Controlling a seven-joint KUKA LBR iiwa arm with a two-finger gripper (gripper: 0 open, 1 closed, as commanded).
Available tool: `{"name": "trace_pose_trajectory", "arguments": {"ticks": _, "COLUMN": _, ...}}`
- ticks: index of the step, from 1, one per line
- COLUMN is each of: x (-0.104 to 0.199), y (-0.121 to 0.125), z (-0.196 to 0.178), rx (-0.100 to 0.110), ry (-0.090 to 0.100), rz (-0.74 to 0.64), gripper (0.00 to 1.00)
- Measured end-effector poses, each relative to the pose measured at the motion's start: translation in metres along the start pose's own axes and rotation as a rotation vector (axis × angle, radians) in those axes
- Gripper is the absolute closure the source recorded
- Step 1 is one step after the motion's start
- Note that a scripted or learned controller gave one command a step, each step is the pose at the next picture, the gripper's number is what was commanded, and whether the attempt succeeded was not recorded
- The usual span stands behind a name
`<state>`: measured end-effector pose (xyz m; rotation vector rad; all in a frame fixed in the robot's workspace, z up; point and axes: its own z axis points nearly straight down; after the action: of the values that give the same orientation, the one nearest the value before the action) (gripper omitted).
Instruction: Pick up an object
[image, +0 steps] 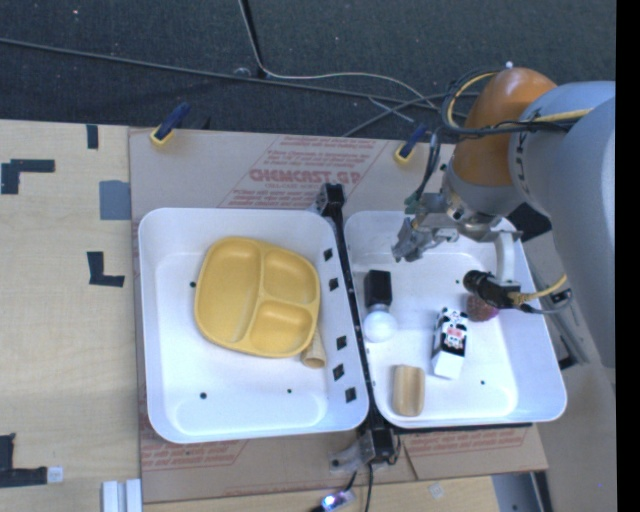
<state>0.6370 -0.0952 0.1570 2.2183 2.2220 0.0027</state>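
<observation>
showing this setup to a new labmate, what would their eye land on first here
Most likely the big yellow divided plate, which lies in the left bin and takes up much of it. Next, the grey arm with its orange band, coming in from the right, with its gripper over the far end of the right bin. Below it lies a scatter of small things: a black block, a white ball and a tan wooden piece.
</observation>
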Motion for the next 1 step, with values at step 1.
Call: {"name": "trace_pose_trajectory", "arguments": {"ticks": 1, "x": 0.0040, "y": -0.0022, "z": -0.0436, "rx": -0.001, "ry": 0.000, "rz": 0.000, "gripper": 1.00}}
